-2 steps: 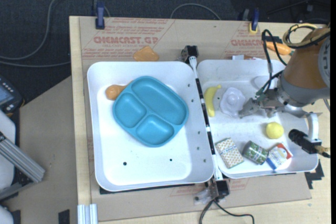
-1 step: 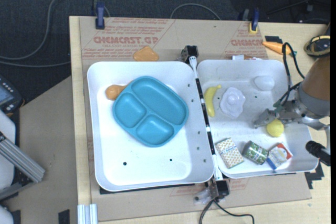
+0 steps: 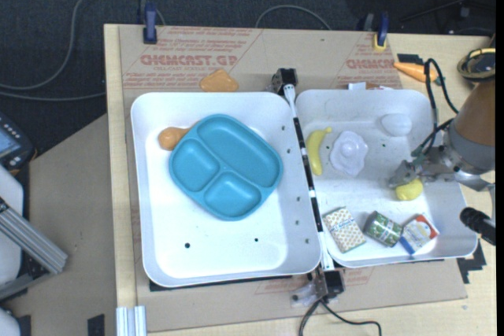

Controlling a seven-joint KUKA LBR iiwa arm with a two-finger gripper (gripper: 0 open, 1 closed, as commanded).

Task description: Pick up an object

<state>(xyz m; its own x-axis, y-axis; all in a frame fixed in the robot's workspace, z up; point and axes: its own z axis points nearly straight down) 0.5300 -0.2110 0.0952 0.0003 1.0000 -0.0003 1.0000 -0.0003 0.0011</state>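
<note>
The gripper point(image 3: 411, 171) sits right above a yellow lump point(image 3: 408, 190), seemingly touching it; its opening cannot be told. The lump's long axis runs left-right.

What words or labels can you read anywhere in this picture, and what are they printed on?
"CHEMCAST GP": red print on the brown board behind the left bin, repeated partly above the right bin.
Small packets in the right bin: printing too small and blurred to read.

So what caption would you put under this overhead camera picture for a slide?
Robot gripper poised at a small yellow object in the right bin; blue divided plate sits in the left bin.
</note>
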